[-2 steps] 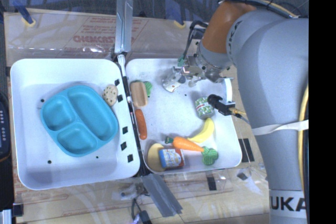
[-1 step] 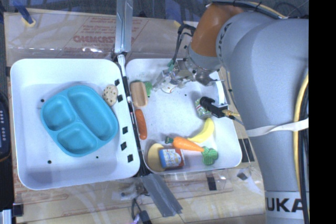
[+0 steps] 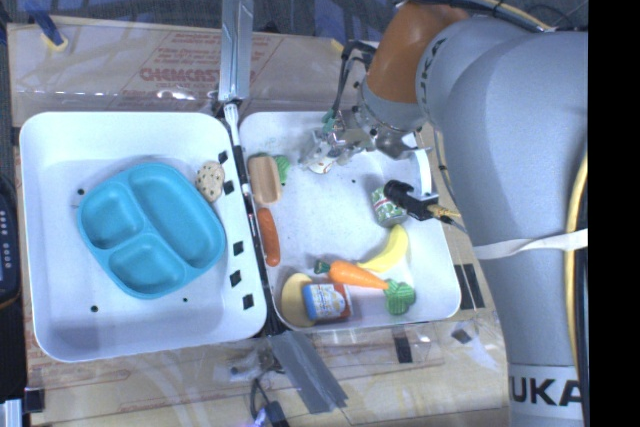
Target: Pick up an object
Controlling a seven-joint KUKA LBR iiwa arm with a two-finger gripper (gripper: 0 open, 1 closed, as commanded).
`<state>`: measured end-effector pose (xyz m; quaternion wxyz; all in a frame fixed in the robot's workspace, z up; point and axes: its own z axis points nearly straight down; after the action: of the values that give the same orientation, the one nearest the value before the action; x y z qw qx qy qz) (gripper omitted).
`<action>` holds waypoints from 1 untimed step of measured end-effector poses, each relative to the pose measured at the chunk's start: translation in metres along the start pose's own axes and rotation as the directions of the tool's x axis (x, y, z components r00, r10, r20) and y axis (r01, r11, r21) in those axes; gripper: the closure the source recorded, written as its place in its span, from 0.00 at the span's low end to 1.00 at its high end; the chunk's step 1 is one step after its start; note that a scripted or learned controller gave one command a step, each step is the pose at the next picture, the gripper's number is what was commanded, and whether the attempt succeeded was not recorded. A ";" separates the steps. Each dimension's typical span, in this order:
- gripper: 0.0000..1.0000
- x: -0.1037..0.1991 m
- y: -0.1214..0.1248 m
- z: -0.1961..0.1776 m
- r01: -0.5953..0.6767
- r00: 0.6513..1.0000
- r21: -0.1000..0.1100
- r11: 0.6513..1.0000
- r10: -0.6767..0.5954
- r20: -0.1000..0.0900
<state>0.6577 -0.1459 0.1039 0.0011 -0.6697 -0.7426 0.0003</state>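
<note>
My gripper (image 3: 322,153) hangs low over the back of the right bin (image 3: 440,287), just right of a tan bun (image 3: 265,178) with a small green piece (image 3: 283,167) beside it. Nothing shows as held in it. Lower in the same bin lie a red-orange sausage (image 3: 269,235), a yellow banana (image 3: 390,250), and an orange carrot (image 3: 358,275) with a green top. A small labelled can (image 3: 325,301) rests against a yellow cup (image 3: 293,297). A green-and-white can (image 3: 386,206) sits under the wrist.
The left bin (image 3: 40,315) holds a blue divided plate (image 3: 150,228) and a speckled cookie (image 3: 210,179) at its right side. The grey arm (image 3: 510,145) covers the right bin's far right side. A ridge with black marks (image 3: 240,245) separates the bins.
</note>
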 end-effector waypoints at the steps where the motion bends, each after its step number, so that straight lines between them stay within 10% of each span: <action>1: 1.00 -0.045 -0.031 -0.035 0.149 0.989 0.000 0.989 -0.149 0.001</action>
<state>0.6314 -0.1940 0.1390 0.0007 -0.6122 -0.7907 0.0006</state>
